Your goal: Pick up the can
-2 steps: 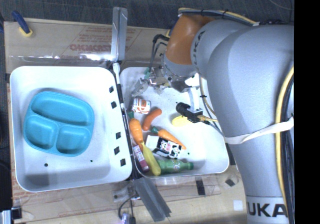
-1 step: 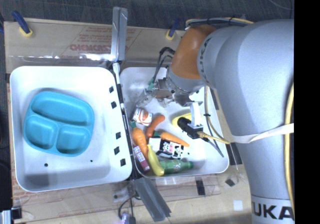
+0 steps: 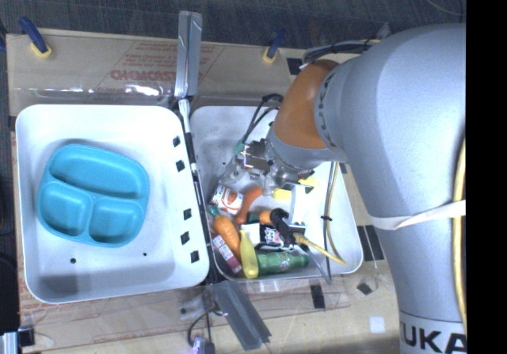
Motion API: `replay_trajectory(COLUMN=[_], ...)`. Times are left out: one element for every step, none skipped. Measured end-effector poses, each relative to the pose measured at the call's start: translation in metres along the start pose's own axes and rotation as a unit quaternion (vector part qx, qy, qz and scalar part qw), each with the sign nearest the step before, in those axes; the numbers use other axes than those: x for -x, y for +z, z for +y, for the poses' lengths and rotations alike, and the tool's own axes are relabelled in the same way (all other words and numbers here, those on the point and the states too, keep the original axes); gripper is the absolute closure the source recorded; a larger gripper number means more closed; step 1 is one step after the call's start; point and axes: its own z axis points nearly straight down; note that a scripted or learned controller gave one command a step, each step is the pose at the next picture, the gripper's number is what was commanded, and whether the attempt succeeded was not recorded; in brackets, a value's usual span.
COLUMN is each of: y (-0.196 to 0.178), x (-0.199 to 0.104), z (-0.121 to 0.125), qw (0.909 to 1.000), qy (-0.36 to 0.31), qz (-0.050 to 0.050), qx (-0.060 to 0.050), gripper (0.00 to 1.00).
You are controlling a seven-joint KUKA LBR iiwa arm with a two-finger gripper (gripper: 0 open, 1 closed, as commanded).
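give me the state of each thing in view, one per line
blue tray: lying flat in the left bin, nothing in its compartments
left bin: holds the blue tray
right bin: cluttered at its near end
can: lying among the clutter, not lifted
carrot: lying flat beside the can
green bottle: on its side at the near wall
end effector: low over the right bin, just above the can

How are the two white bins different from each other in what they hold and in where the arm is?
The left bin holds one blue divided tray, while the right bin holds a crowded heap of small things, among them an orange carrot and a green bottle. The arm hangs over the right bin, while the left bin lies uncovered. Both are shallow, white and side by side.
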Motion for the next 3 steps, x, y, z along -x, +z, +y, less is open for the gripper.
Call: replay_trajectory(y=[0.000,-0.057,-0.006], x=[0.017,0.050,0.055], z=[-0.055,0.008,-0.040], qw=[1.0000,0.9912,0.9920], qy=[-0.008,0.133,0.126], qz=[0.000,0.000,0.000], qx=[0.001,0.002,0.001], gripper=[0.00,0.00,0.00])
